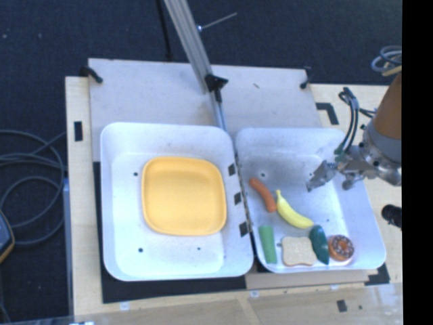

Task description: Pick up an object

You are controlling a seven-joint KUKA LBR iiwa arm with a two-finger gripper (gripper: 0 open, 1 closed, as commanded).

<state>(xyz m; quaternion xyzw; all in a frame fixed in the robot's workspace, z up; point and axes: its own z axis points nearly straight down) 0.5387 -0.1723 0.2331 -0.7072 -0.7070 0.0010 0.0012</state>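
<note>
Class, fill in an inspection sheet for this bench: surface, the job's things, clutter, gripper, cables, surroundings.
Surface: pale bench bearing a left bin and a right bin.
Job's things: in the right bin, a hot dog, banana, green stick, bread slice, dark green piece and donut.
Clutter: yellow plate in the left bin.
Gripper: gripper over the right bin, holding nothing.
Cables: black loops on the floor, left.
Surroundings: dark carpet, slanted metal pole.
</note>
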